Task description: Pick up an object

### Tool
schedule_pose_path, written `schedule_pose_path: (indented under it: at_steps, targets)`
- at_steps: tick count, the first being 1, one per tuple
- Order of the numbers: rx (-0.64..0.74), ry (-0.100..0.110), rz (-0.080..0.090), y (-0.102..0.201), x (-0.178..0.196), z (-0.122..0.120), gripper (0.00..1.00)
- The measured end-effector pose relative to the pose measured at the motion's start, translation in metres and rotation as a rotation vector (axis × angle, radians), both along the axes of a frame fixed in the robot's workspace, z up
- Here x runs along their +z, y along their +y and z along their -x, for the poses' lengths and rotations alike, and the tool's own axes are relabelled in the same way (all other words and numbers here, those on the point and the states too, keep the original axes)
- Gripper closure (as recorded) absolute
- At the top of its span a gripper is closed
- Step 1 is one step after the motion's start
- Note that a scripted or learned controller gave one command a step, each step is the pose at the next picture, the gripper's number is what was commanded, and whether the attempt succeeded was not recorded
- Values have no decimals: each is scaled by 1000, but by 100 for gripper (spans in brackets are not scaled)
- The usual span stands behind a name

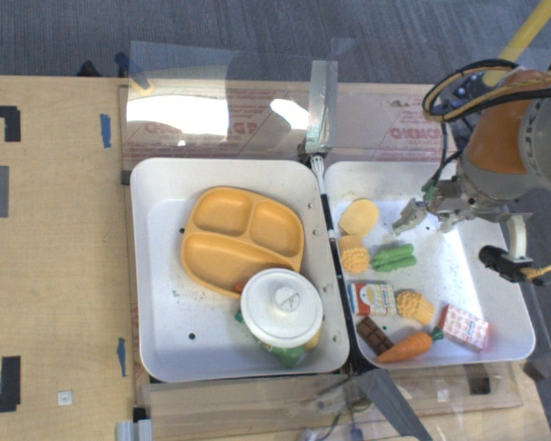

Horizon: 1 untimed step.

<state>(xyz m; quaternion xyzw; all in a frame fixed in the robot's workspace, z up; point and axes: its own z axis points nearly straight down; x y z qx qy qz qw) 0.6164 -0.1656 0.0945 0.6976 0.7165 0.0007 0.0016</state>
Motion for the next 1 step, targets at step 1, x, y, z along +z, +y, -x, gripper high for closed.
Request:
schedule_pose_path:
  at_steps: [1]
  targets:
    - [-166, 1, -1, 64, -2, -29, 0]
